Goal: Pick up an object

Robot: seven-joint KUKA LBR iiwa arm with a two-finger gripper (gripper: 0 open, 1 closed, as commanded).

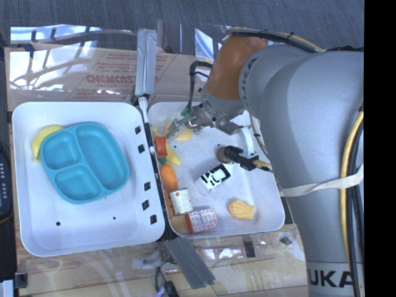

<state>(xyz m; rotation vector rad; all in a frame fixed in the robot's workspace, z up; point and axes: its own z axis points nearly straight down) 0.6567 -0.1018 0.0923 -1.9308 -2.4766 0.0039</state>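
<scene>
From my remote station I saw the grey metal arm (297, 104) reaching in from the right of the frame, its gripper (179, 126) low over the upper left corner of the right-hand shallow white plastic bin (198, 150). I could not tell whether the gripper was spread or pressed together. Just below it, close enough to look like touching, lay a smooth rounded yellow piece (184, 135).

Down that bin's left wall sat a small red-orange chunk (161, 146), a little glossy yellow piece (173, 159) and a tapered orange carrot-shaped toy (168, 177). Near the lower edge stood a short white cylinder (180, 201) beside a red-and-white patterned box (202, 218), with a ridged yellow lump (241, 210) to their right. A black-and-white blocky item (213, 177) lay mid-bin.

The left-hand white bin (37, 215) held a smooth blue three-compartment plate (86, 161), with a curved yellow banana-shaped toy (42, 138) against the plate's upper left rim.
</scene>
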